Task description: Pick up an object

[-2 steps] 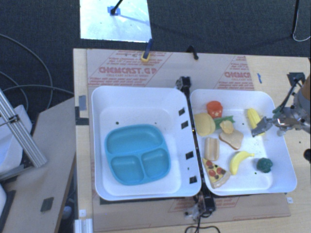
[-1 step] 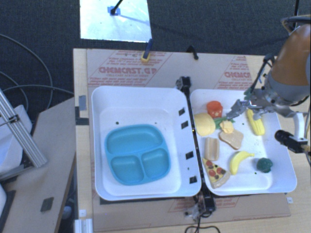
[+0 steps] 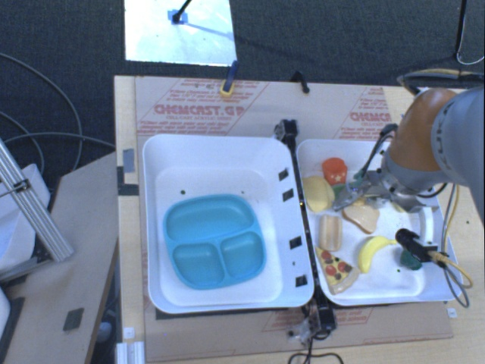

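The counter [image 3: 189, 101] carries two white bins. The left bin [image 3: 220, 154] holds a blue plastic divided tray [image 3: 214, 240]. The right bin [image 3: 379, 290] holds a yellow lemon [image 3: 317, 194], banana [image 3: 371, 250], bread slice [image 3: 362, 217], pizza slice [image 3: 336, 269] and red tomato [image 3: 334, 170]. The pincer [image 3: 350, 196] hangs between lemon and bread; its grip state is unclear.

Even, bright overhead light fills the scene; the white bins [image 3: 220, 150] glow almost washed out; a pale sheet [image 3: 178, 21] at the top glares bluish; shadows stay soft; fine detail is slightly blurred.
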